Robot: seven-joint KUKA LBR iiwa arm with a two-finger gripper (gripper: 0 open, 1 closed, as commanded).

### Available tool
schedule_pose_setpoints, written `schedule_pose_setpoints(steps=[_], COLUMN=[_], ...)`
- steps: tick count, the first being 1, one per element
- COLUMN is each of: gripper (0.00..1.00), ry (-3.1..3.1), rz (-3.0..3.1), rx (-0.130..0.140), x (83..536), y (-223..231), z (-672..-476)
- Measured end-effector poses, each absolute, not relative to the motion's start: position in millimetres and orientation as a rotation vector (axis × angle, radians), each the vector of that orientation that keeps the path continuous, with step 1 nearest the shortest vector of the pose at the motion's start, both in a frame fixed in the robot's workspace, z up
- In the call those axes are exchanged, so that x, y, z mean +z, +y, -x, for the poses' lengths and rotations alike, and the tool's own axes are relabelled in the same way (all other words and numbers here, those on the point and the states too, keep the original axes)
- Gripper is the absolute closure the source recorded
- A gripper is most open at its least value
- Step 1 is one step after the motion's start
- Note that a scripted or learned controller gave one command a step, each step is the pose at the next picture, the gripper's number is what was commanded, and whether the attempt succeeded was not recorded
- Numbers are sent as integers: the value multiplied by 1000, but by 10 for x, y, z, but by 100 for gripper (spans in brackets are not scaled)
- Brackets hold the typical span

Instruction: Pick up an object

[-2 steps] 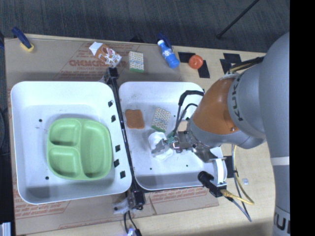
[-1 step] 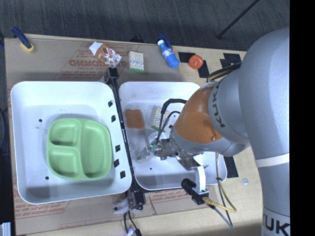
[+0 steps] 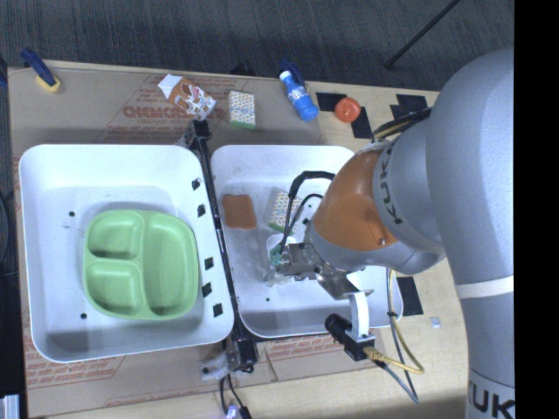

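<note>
In the right bin (image 3: pixel 262 321) a brown block (image 3: pixel 238 211) lies near the left wall. Beside it a pale patterned packet (image 3: pixel 281 206) lies partly under the arm. My gripper (image 3: pixel 281 267) reaches down into the middle of this bin, just below the packet and to the right of the brown block. The grey wrist and orange band (image 3: pixel 349 216) hide most of it. A small clear or greenish item shows at its tip, too small to identify.
The left bin (image 3: pixel 35 234) holds a green divided tray (image 3: pixel 140 264). Behind the bins on the bench lie a blue bottle (image 3: pixel 299 95), an orange ball (image 3: pixel 348 109), a small patterned box (image 3: pixel 242 109), a wrapped snack (image 3: pixel 188 97) and a blue-yellow clip (image 3: pixel 40 70).
</note>
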State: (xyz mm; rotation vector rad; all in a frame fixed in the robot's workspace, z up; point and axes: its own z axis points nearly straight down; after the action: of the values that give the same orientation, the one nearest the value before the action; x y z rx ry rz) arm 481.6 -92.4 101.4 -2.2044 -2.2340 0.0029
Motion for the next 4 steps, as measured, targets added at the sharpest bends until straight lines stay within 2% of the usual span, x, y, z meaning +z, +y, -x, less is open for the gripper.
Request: schedule_pose_setpoints(steps=[1, 2, 3, 4], gripper=[100, 0, 0, 0], ry=[-2229, -2229, -2229, -2230], rz=[2215, 2215, 2212, 2215], rx=[-2, -1, 0, -2], x=[2223, 2220, 2188, 3355], y=[-695, -695, 394, 118], z=[-4774, -4773, -4765, -4772])
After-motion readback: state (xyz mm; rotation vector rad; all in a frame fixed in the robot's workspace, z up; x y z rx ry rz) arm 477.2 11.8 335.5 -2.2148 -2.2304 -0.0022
